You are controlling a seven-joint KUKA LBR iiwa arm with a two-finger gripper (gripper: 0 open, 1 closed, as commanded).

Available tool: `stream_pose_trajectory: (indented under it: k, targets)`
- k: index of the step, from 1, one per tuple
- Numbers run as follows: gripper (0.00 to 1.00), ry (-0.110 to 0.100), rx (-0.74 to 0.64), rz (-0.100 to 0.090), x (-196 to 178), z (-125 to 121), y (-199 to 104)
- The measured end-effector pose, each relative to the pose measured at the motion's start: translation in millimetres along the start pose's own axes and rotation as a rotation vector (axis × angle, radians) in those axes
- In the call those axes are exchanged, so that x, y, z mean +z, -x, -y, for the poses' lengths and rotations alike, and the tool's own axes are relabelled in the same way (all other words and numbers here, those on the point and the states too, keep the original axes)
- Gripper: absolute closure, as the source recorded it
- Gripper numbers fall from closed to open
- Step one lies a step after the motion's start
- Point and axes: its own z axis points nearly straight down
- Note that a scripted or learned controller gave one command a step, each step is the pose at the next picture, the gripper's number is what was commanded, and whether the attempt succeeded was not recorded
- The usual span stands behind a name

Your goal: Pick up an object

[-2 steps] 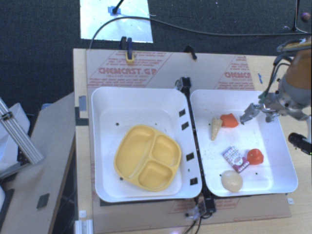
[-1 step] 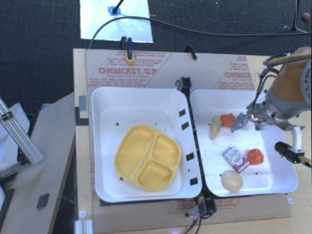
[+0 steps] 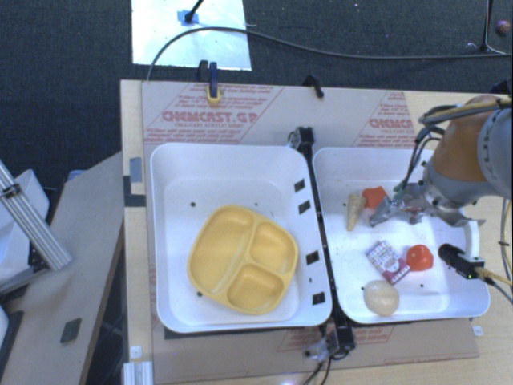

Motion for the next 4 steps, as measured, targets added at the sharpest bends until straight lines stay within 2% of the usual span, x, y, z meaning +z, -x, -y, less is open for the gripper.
stream_pose_trajectory:
  k: [1,2,3,4]
  targets:
    - [1.00,0.007,0.000,0.002,-13,-2,0]
    - [1.00,0.007,-0.002,0.002,-58,-5,4]
    - [1.00,0.010,-0.003,0.003,-122,-8,9]
    - [1.00,0.005,-0.004,0.002,-132,-9,9]
